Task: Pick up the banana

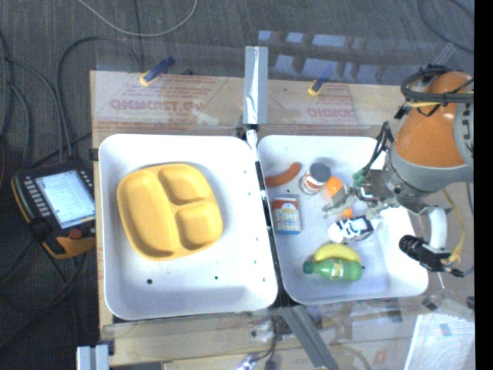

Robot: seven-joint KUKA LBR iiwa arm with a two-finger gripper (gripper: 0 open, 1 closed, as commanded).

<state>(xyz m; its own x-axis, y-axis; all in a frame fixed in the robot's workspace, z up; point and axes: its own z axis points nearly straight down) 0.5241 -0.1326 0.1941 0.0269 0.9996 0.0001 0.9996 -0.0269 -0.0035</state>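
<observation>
Banana (339, 251) lies untouched near the front of the right bin (400, 284), touching a green bottle (333, 269) just in front of it, so the pickup is not yet done. The gripper (356, 203) hangs above the bin's middle, near a small white toy (350, 228); whether it is open I cannot tell. A sausage (282, 174), can (316, 178) and carton (287, 214) lie farther left. The left bin holds a yellow tray (169, 209).

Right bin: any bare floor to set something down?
Right bin: bare strip along the near wall below the green bottle, and the far right corner. Crowded mid-bin: banana, sausage, small carton, can, gripper.
</observation>
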